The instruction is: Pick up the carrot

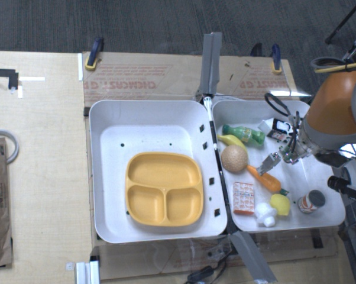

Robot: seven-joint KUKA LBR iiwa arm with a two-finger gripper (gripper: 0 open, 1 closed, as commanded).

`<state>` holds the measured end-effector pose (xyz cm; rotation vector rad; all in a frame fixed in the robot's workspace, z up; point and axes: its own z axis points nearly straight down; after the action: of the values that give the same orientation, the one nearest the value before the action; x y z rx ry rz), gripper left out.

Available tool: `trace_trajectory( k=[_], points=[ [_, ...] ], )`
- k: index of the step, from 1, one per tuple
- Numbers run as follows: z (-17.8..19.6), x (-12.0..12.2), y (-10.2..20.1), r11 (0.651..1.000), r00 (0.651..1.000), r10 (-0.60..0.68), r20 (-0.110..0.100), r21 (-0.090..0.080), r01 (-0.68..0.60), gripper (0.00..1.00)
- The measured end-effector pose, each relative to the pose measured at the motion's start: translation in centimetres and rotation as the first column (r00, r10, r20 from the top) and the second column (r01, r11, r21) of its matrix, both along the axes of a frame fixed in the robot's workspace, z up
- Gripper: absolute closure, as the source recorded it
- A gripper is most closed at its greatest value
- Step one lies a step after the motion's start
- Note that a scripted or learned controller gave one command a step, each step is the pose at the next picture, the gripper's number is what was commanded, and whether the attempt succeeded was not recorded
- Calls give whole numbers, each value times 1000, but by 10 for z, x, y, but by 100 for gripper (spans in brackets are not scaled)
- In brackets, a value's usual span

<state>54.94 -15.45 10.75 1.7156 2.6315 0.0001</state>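
Camera view looks down on the table (36,158), a pale wooden top that fills the left of the frame, with a sheet of cardboard (166,76) clamped along its upper middle. Two white bins sit side by side on it. The left bin (107,135), in the centre of the frame, carries a yellow divided tray (164,188). The right bin (326,215) sits at the right of the frame, and my arm (335,108), grey with its orange band, reaches over that bin's upper right corner.

My claw (271,163) hangs low in the right bin, just above the thick end of the carrot (265,179); I cannot tell whether its tips are spread or pressed together, nor whether they touch the carrot. The carrot lies slantwise in the middle of the right bin, pointing up-left toward a tan ball (234,158). Above the ball lie a banana (232,140) and a green bottle (244,134). Below the carrot sit a red-and-white packet (243,197), a lemon (280,205), a small can (311,202) and a white lump (265,213).
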Motion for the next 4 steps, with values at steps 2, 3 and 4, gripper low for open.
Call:
trace_trajectory(
  k=[2, 3, 4],
  points=[
    [67, -9, -68, 954, 954, 300, 1, -2, -300, 0],
    [-17, -37, 16, 780, 780, 626, 0, 1, -626, 0],
    [-9, -36, 16, 783, 783, 622, 2, 1, -622, 100]
  ],
)
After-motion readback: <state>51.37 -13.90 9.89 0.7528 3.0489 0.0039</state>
